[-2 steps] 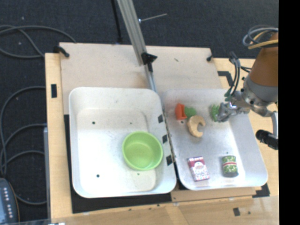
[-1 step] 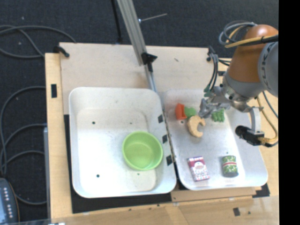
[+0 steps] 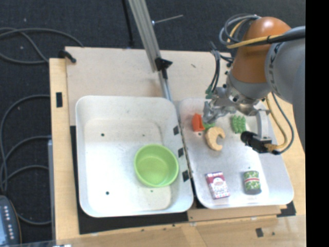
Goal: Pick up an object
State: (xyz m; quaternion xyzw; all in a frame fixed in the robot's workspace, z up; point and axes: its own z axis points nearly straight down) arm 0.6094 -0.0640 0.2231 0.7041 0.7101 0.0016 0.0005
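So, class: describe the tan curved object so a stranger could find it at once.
Take the right-hand white bin, the one the arm reaches into. Near its middle, just below the gripper, lies the tan crescent-shaped piece. Its orange neighbour is small and blocky; only this one is pale and curved.

Left bin (image 3: 92,138) holds a green bowl (image 3: 156,165) — a metal pole (image 3: 148,35) slants across the bench (image 3: 108,68)

Left bin (image 3: 92,138): mostly open floor; only a green bowl (image 3: 156,165) stands near its right wall.
Right bin (image 3: 280,176), far end: crowded, with an orange piece (image 3: 197,122), a tan curved piece (image 3: 215,138) and a green knobbly piece (image 3: 238,123) near together under the gripper (image 3: 211,115).
Right bin, near end: a red packet (image 3: 217,184) and a green can (image 3: 251,182), open floor between them.
Overhead: a slanted metal post (image 3: 146,30) crosses toward the bins' shared wall.
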